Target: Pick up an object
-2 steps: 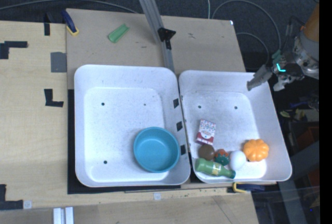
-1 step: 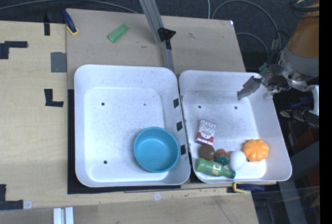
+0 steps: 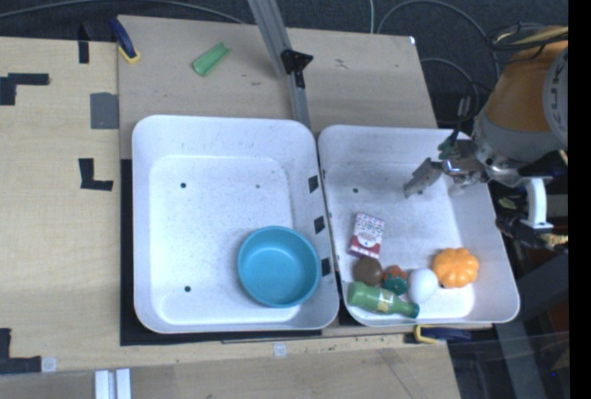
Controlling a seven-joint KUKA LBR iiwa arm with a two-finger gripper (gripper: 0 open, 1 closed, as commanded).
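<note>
While the jaws (image 3: 427, 177) are hanging over the bare upper half of the right bin (image 3: 388, 152), their state cannot be told; nothing is showing between them. They are sitting well apart from every object, so no pick is under way yet.

Risks, judged from this position: the candidate objects are crowding the bin's near corner, several touching, so a descent there is likely to be striking two at once or nudging one aside. The orange pumpkin-shaped toy (image 3: 456, 266) and the white ball (image 3: 423, 284) are rounded and are probably going to roll or squirt out of a pinch. The green bottle (image 3: 380, 299) is lying flat against the bin's front wall, leaving little room for a finger on that side. A descent straight down from here would be closing on bare floor.

Contents: the right bin is also holding a small red-and-white carton (image 3: 367, 234), standing slightly clear of the cluster, and a brown rounded piece (image 3: 367, 271) just below it. The left bin (image 3: 222, 162) is holding a blue bowl (image 3: 278, 265) near its front right corner. On the table (image 3: 360, 74) behind the bins, a green block (image 3: 210, 59) is lying alone.
</note>
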